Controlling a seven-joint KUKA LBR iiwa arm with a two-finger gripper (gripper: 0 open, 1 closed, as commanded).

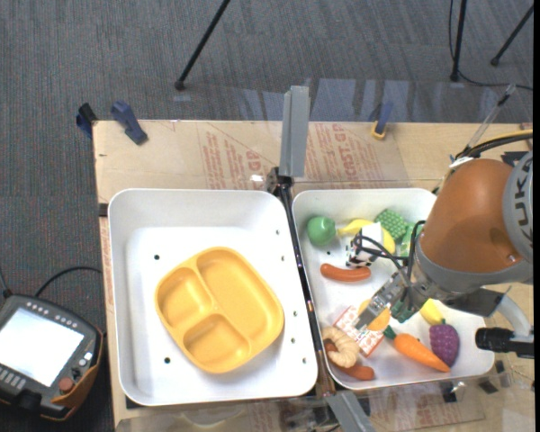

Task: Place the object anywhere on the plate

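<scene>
Nothing placed yet: yellow plate [219, 308] is seen bare in the left bin [126, 241], gripper [384, 309] is lowered at 4 o'clock over the right-bin toys [355, 259] (grip state can't be told, target undetermined).

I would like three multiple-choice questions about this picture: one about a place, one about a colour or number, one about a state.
1. In which bin does the plate lie?
A. the left bin
B. the right bin
C. outside both bins

2. How many compartments does the plate have?
A. two
B. three
C. five

3. What lies on the plate?
A. the carrot
B. the sausage
C. nothing yet

Answers:
1. A, the yellow plate lies in the left bin.
2. B, its ridges divide it into three compartments.
3. C, the carrot and the sausage lie in the right bin, where the gripper reaches among the toys.
</scene>
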